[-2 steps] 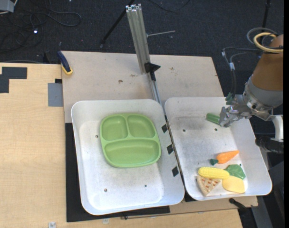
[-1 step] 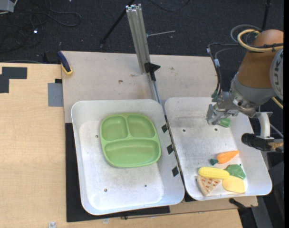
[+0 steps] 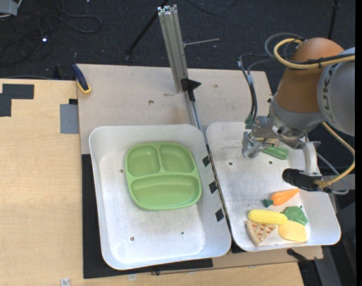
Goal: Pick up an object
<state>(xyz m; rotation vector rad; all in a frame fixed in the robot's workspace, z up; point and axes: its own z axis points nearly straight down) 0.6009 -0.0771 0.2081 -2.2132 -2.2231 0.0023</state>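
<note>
Camera view: green plate (image 3: 163,176) in left bin (image 3: 109,231); toy food (image 3: 279,219) in right bin (image 3: 240,177).

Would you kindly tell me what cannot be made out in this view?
- Pincer: open or shut is unclear; the wrist hides its fingers.
- Green item beside it: partly under the wrist, kind unclear.
- Green toy: half hidden behind the corn and the yellow piece.

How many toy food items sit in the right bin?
5, clustered at the near right corner: carrot, corn cob, green leafy piece, pizza slice, yellow piece. The arm may hide others.
</note>
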